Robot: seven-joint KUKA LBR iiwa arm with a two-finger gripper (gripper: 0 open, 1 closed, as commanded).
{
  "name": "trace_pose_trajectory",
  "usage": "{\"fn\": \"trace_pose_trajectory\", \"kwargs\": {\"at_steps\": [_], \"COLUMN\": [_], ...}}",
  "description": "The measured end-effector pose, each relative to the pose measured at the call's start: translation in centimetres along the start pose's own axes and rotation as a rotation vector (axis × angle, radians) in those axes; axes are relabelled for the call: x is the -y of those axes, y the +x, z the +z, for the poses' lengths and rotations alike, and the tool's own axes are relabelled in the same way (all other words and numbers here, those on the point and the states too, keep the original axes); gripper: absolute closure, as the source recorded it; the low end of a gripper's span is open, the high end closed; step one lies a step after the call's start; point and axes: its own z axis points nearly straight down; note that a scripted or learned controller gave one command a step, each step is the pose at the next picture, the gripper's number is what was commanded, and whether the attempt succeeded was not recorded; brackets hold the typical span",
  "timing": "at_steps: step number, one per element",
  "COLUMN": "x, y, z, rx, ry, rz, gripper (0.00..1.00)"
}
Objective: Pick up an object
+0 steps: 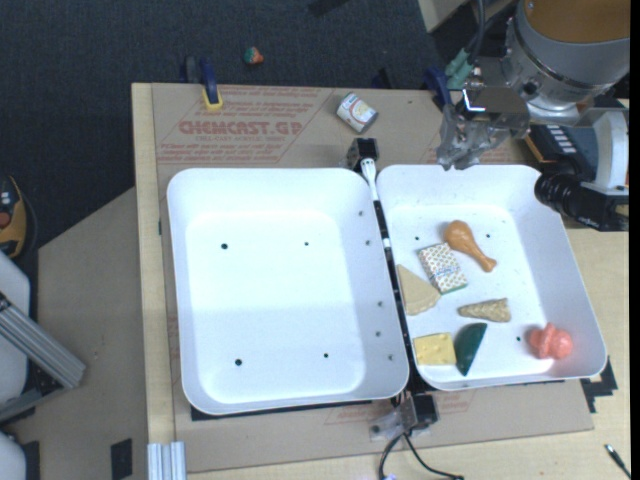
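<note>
The right bin [540,203] holds several small objects: an orange drumstick-shaped piece [468,243], a white patterned block [442,268], a tan wedge [415,290], a tan cone-like piece [486,311], a yellow block [434,349], a dark green piece [469,346] and a pink lump [549,342]. My gripper [462,151] hangs above the bin's far rim, apart from all of them, with nothing seen between its fingers.
The left bin [200,208] sits beside the right one. A small white box [356,112] and a black clip [364,152] lie on the board behind the bins. The arm's body [575,28] fills the upper right.
</note>
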Motion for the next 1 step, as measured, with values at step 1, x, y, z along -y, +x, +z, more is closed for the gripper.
{"fn": "trace_pose_trajectory", "kwargs": {"at_steps": [1], "x": [2.73], "y": [-6.76], "z": [-0.26], "rx": [0.002], "ry": [0.007], "rz": [0.006], "gripper": [1.0]}}
